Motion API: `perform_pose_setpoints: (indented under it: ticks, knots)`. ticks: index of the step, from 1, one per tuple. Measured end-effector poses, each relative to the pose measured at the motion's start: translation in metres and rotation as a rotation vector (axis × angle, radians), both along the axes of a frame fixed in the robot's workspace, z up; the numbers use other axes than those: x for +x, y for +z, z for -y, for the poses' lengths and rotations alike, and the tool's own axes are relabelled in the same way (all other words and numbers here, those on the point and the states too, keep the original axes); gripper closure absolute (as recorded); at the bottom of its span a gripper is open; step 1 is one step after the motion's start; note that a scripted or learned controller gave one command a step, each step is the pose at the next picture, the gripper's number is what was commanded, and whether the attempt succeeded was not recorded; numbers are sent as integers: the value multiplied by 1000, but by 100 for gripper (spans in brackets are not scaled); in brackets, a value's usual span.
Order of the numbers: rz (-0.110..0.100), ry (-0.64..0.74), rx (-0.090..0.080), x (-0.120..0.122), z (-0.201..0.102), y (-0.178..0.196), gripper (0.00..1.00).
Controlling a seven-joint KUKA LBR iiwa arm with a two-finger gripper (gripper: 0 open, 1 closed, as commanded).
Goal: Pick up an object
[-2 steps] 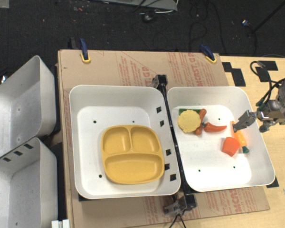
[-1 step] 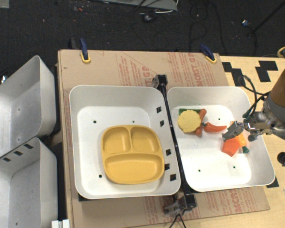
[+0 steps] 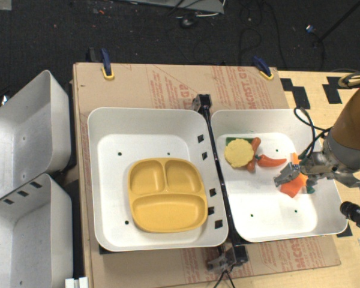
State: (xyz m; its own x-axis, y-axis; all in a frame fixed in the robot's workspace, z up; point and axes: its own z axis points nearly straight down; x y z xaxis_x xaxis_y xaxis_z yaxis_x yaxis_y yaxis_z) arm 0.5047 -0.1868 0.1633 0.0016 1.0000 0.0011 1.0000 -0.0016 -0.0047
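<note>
Two white bins sit side by side on the desk (image 3: 168, 77). The left bin (image 3: 102, 161) holds a yellow divided tray (image 3: 167, 194). In the right bin (image 3: 270, 221), a yellow round piece (image 3: 239, 152) lies among red pieces (image 3: 270, 160). The gripper (image 3: 290, 179) hangs low at that bin's right side, touching an orange piece (image 3: 293, 187); whether it clasps it I cannot tell.
</note>
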Motion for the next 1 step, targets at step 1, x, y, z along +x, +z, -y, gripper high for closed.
perform_pose_setpoints:
  ticks: [1]
  knots:
    - [8,-1,-4,-4,7,-58,0]
